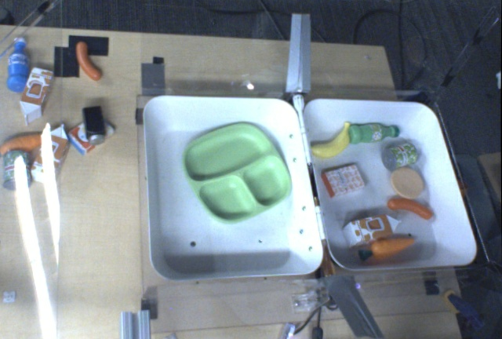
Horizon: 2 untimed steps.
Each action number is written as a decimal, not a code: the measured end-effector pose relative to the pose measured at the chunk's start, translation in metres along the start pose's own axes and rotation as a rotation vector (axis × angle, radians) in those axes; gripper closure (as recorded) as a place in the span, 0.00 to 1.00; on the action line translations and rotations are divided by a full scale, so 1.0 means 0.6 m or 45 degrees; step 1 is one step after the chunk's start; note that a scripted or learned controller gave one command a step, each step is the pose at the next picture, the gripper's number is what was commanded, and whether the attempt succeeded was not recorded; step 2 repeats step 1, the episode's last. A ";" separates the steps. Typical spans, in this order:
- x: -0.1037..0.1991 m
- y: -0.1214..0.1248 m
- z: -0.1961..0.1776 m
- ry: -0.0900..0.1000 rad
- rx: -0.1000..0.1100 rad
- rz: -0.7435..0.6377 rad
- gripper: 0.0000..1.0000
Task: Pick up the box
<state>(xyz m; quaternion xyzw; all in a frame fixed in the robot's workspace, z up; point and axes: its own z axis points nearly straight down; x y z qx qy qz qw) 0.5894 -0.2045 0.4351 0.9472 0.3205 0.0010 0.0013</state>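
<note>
**Box lies in the right bin among toy food**

The box (343, 180), flat with a red-and-white patterned face, lies in the right bin (447, 173), and everything else there is placed around it. A banana (332, 143) sits just above it, touching a green bottle (373, 132) that stretches away up and to the right. To its right rest a round tin (400, 154) and a tan disc (407, 183), with a sausage (409, 208) below them. Below the box stand a small carton (369, 229) and a carrot (390, 247). Left of the box, the left bin (165, 196) holds a green divided plate (238, 171). I cannot tell the claw's state.
</note>
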 end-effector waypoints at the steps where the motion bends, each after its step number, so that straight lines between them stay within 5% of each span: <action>1: -0.088 -0.100 0.150 0.000 0.002 -0.094 1.00; 2: -0.088 -0.100 0.150 0.000 0.002 -0.094 1.00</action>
